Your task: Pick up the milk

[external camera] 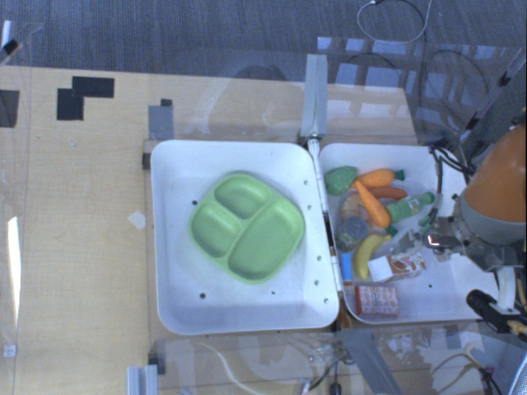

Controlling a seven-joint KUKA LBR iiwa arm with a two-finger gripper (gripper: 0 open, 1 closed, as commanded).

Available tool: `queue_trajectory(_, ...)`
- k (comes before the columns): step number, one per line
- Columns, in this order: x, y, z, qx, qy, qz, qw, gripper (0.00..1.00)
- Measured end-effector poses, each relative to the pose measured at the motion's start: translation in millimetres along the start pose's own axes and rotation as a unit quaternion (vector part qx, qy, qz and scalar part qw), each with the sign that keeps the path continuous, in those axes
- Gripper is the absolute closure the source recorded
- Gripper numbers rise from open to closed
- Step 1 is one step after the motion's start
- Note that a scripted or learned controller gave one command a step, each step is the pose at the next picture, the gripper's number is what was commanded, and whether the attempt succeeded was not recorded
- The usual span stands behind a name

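The milk (394, 266), a small white carton with red-brown print, lies on its side in the right bin (428, 299), just right of a banana (366, 253). My gripper (431, 240) hangs at the carton's upper right end, low over the bin and next to a green bottle (408, 207). The grey arm with its orange band (498, 189) reaches in from the right and hides the bin's right side. Nothing can be seen held.
The right bin also holds two carrots (372, 205), a green vegetable (340, 178), a round dark can (352, 232), a blue item (347, 267) and a red box (377, 300). The left bin (173, 303) holds a green divided plate (247, 227).
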State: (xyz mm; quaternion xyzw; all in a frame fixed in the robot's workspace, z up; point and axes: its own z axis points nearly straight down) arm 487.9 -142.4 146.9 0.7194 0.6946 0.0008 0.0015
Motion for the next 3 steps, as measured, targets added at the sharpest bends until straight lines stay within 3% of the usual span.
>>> queue_trajectory(1,7.3,32.7,30.5,-0.001,0.000,-0.116,0.9933,0.00)
queue_trajectory(2,8.0,34.6,19.4,-0.004,0.000,-0.117,0.9931,1.00)
queue_trajectory(3,42.2,-1.1,-56.2,0.000,0.000,0.034,0.9994,1.00)
